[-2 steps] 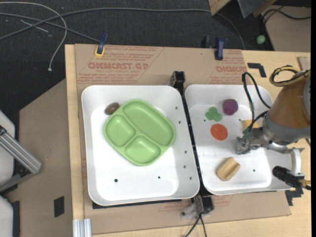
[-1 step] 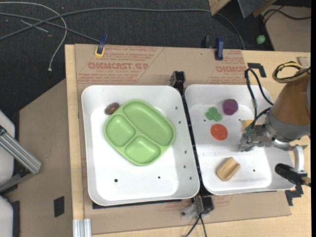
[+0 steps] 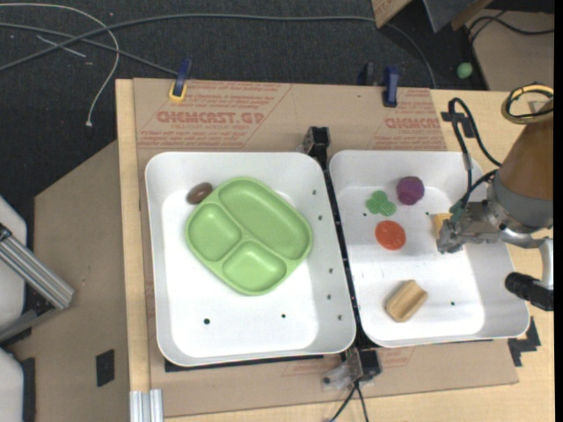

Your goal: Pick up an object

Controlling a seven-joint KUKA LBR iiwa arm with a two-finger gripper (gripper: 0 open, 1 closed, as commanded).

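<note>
1. A dark carpeted floor (image 3: 264, 25) with loose pale cables surrounds the bench; a sheet of printed brown cardboard (image 3: 220, 117) covers the bench top, held by two blue clamps at its far edge.
2. Two shallow white plastic bins sit side by side on the cardboard. The left bin (image 3: 176, 306) holds a light green three-section plate (image 3: 249, 234).
3. The right bin (image 3: 457, 323) sits just right of that plate.
4. The grey arm with its orange band (image 3: 528, 170) reaches in at the far right, partly cut off by the frame edge.
5. The gripper (image 3: 449, 231) hangs over the right bin; whether its fingers are open or closed I cannot tell.
6. Right of the plate lie a tan block (image 3: 405, 300), a red-orange round piece (image 3: 390, 234), a purple ball (image 3: 409, 189) and a small green clump (image 3: 380, 204).
7. A small brown oval (image 3: 201, 192) touches the plate's far-left rim.
</note>
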